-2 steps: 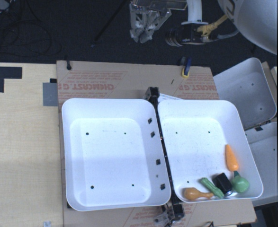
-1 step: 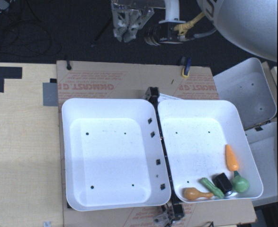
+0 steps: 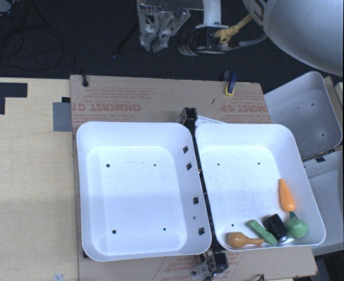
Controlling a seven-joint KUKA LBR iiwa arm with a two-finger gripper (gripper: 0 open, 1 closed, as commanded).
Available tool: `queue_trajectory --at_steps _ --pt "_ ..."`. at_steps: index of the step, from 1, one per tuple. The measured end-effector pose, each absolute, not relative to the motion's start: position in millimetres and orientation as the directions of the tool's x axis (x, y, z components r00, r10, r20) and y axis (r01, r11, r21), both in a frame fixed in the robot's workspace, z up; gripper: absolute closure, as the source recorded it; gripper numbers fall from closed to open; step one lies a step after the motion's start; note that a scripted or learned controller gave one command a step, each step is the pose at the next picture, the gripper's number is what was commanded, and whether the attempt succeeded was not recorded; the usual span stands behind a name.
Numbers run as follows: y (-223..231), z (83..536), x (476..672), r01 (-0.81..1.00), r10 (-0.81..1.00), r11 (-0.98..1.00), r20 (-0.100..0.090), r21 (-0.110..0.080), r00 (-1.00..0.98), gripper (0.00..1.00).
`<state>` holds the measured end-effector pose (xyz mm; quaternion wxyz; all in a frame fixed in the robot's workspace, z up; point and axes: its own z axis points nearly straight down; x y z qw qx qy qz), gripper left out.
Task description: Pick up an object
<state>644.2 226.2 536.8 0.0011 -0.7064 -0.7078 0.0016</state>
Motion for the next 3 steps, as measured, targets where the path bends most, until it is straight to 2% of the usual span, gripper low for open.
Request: queue_trajectory --at_steps 1,2,3 --pt "195.8 536.9 643.8 1.0 1.0 -0.002 -0.002 -0.006 0.002 1.0" --pt "219.4 536.8 643.9 1.0 1.0 0.003 -0.001 -0.004 -0.003 1.0" --pt "218.2 537.0 643.7 1.0 1.0 0.001 -0.001 -0.004 -0.001 1.0"
